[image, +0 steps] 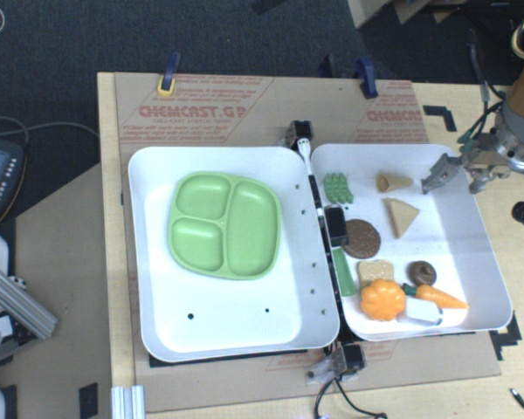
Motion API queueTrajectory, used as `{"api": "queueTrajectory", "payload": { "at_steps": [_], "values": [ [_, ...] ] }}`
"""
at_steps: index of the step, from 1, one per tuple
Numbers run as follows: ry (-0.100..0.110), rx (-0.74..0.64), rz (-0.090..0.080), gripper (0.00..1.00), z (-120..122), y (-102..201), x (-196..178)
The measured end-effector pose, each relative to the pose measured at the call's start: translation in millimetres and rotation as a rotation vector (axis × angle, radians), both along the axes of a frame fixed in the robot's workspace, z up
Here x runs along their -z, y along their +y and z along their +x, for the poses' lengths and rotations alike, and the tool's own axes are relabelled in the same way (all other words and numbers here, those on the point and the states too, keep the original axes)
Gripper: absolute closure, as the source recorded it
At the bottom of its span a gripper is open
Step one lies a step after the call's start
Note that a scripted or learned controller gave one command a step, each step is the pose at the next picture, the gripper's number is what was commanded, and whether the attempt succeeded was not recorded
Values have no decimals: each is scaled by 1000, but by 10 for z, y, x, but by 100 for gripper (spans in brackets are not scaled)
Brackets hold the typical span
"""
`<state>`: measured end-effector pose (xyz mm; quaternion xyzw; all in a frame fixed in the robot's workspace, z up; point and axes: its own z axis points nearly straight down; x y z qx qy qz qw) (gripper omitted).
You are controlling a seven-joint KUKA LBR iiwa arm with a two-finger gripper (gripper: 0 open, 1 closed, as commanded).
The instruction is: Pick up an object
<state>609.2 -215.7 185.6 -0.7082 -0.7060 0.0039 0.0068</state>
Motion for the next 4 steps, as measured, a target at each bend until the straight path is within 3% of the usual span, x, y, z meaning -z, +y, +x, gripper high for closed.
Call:
{"api": "queueTrajectory", "payload": {
  "at_steps": [1, 2, 3, 4],
  "values": [
    [-15, -4, -4, 0, 36, 4, -90],
    [-9, -5, -2, 0, 58, 74, 526],
    [-18, -5, 3, 0, 89, 99, 978],
    [-31, -7, -4, 100, 125, 87, 811]
  ]
}}
